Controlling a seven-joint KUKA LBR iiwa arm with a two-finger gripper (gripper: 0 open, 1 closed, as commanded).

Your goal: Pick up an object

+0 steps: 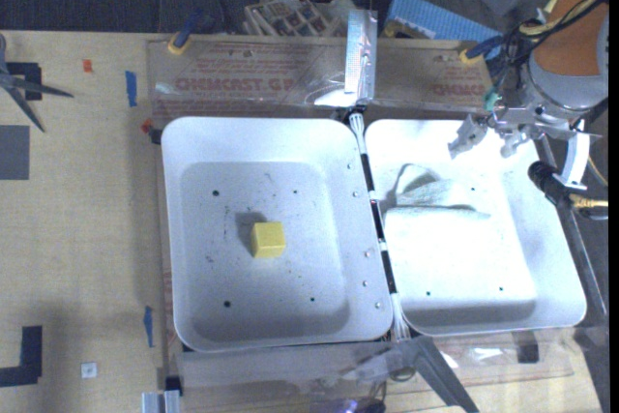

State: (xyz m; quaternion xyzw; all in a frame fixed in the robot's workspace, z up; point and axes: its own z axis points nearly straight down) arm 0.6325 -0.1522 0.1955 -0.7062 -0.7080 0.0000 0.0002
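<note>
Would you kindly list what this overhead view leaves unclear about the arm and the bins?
- Gripper: small and blurred over the right bin's far edge; finger state unreadable.
- Arm: cut off by the right edge.
- Pale grey item in the right bin: washed out by glare, identity unclear.
- Yellow block in the left bin: underside hidden.

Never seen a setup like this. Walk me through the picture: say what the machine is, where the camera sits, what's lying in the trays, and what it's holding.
One camera sits fixed above the bench, looking down at a slant. The grey arm with an orange band is a robot reaching in from the right. Its end effector hangs over the far edge of the right bin, with nothing between its fingers. Two shallow white bins sit side by side. The left bin holds a small yellow block near its middle. The grey streaks in the right bin look like shadow or reflection.
</note>
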